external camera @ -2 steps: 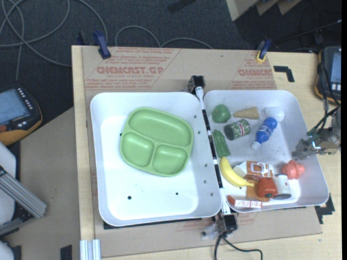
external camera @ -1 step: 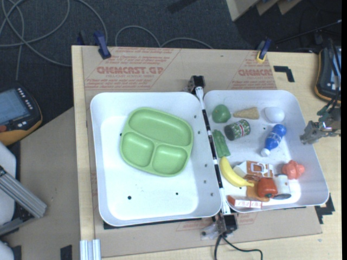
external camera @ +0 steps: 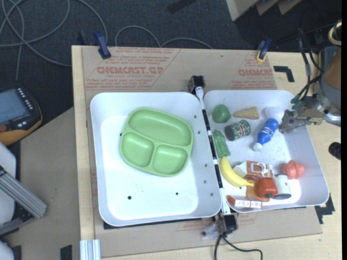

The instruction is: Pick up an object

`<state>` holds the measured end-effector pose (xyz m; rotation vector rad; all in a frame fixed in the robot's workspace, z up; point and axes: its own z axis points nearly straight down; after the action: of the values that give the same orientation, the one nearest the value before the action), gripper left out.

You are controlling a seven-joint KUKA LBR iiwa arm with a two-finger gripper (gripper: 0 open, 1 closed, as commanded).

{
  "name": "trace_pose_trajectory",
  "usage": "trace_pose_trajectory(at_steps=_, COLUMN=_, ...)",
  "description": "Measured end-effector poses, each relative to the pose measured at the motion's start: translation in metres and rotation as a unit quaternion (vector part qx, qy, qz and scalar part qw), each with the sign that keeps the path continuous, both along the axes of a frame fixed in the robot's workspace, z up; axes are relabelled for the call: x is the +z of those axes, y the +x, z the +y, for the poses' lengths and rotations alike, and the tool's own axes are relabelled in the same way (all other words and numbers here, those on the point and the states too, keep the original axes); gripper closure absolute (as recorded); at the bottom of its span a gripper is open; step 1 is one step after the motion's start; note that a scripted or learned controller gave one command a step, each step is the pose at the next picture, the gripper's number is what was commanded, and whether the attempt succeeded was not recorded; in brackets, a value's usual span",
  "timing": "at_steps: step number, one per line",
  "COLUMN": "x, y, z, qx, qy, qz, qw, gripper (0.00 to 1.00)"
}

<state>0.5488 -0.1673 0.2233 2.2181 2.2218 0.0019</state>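
On the cardboard-covered bench (external camera: 162,64) nothing is picked yet: the grey two-finger gripper (external camera: 290,121), its jaw state impossible to tell, hangs at the right of the frame beside the small blue plastic bottle (external camera: 267,131).

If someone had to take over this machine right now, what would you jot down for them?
Gripper: low at the right bin's right side, beside the blue bottle; whether it holds anything cannot be told.
Right bin contents: blue bottle, dark can, green ball, banana, red toy.
Left bin: green divided plate.
Done: nothing visibly lifted.
Left: grasp and lift one object, probably the bottle.
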Motion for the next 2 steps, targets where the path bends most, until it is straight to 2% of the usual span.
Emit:
trace_pose_trajectory(at_steps=1, x=0.0, y=0.0, z=-0.001, qx=0.0, qy=-0.0004, qz=0.0, qw=1.0, gripper=0.0)
trace_pose_trajectory(at_steps=2, x=-0.125, y=0.028, z=0.0, qx=-0.001, qy=0.0008, qz=0.003, qw=1.0, gripper=0.0)
